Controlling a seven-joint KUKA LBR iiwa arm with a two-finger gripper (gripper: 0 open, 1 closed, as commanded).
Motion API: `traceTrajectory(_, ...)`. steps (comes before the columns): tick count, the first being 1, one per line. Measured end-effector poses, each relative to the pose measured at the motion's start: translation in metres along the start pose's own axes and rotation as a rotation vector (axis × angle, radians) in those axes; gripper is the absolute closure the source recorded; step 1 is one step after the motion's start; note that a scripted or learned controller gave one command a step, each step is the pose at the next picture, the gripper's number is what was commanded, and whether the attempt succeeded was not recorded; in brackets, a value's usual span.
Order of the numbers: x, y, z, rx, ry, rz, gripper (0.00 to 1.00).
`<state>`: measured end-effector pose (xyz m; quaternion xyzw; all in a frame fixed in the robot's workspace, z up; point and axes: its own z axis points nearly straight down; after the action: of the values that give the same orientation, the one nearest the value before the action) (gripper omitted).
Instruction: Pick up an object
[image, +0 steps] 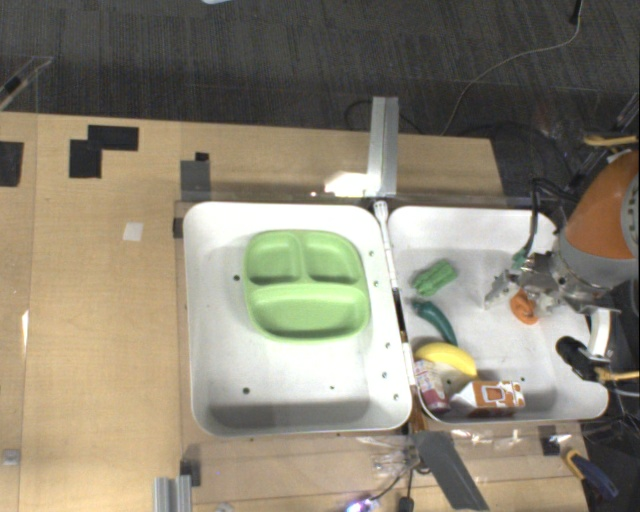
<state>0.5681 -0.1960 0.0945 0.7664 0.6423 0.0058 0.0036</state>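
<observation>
Between the gripper's (512, 283) spread fingers in the right bin (470, 235), an orange object (524, 306).

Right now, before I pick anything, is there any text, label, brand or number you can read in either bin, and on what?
None can be read.
Small carton at the right bin's front edge: brown and white print, too blurred to read.
Packet under the banana: pink and white markings, too small to read.
Green divided plate in the left bin: no text visible.

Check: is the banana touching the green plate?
Apart. The camera view shows the banana in the right bin, the green plate in the left bin, the bin walls between them.
</observation>
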Motion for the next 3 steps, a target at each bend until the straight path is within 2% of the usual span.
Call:
traceTrajectory(1,0.005,0.03,0.002,-0.004,-0.004,-0.136,0.0)
traceTrajectory(2,0.007,0.033,0.002,-0.004,-0.009,-0.245,0.0)
traceTrajectory(3,0.002,0.045,0.002,-0.003,-0.002,-0.297,0.0)
